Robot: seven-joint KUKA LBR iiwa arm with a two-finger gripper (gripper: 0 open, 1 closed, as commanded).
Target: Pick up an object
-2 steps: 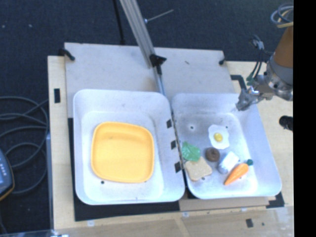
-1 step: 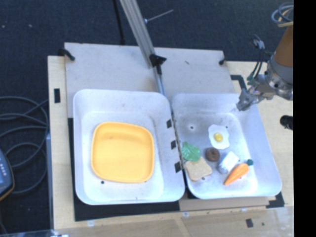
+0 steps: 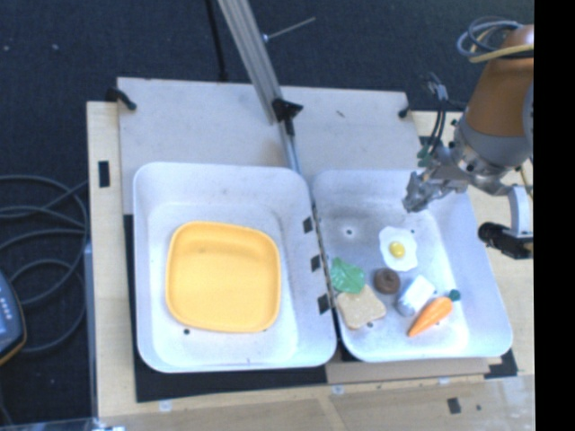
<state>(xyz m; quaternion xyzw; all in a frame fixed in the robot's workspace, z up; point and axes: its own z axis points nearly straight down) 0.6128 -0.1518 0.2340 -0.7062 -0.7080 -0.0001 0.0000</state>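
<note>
The right bin [image 3: 359,196] holds several toy foods: a fried egg [image 3: 398,249], a brown chocolate donut [image 3: 387,282], a green leafy piece [image 3: 348,277], a slice of toast [image 3: 361,308], a white block [image 3: 416,294] and an orange carrot [image 3: 430,316]. My gripper [image 3: 417,197] hangs over the bin's far right part, above and just behind the egg, with nothing visibly held. The grey arm with its orange band [image 3: 497,97] reaches in from the right.
The left bin [image 3: 153,187] contains a yellow square plate [image 3: 223,276]. A metal pole [image 3: 253,48] slants down to the gap between the bins. Black cables [image 3: 40,232] lie off the bench at left. A black fitting [image 3: 505,238] sits at the right bin's outer edge.
</note>
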